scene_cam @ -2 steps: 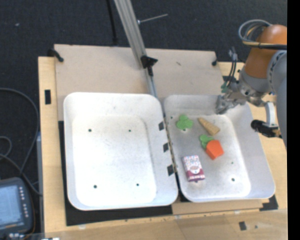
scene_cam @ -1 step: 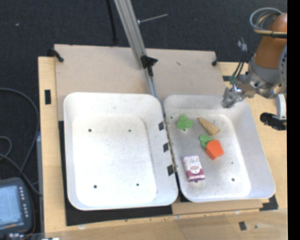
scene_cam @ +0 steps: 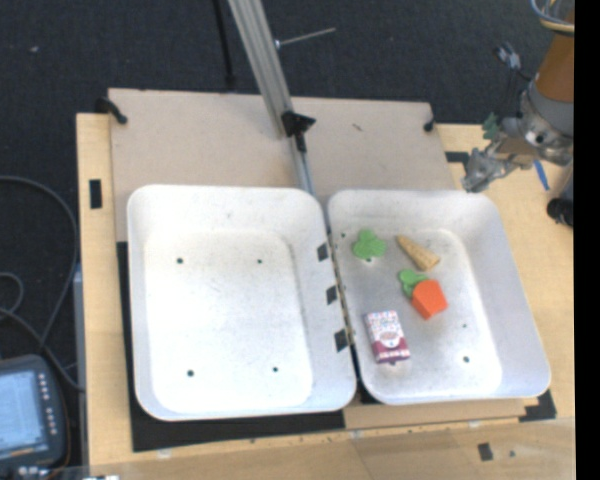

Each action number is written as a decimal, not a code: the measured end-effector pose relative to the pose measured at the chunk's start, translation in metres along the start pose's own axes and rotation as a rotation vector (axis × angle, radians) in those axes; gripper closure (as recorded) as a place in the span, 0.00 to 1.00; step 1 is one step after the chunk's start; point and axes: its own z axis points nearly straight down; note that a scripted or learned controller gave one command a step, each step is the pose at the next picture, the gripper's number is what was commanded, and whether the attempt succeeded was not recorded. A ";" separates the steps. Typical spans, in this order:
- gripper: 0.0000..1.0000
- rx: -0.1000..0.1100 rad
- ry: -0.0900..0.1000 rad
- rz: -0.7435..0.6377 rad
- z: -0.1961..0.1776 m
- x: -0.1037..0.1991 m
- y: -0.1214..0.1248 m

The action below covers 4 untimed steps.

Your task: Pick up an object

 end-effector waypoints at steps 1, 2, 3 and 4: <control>1.00 0.003 0.001 -0.004 -0.035 -0.001 0.001; 1.00 0.007 0.003 -0.002 -0.043 0.044 -0.008; 1.00 0.009 0.005 -0.003 -0.049 0.097 -0.024; 1.00 0.011 0.004 -0.002 -0.033 0.150 -0.040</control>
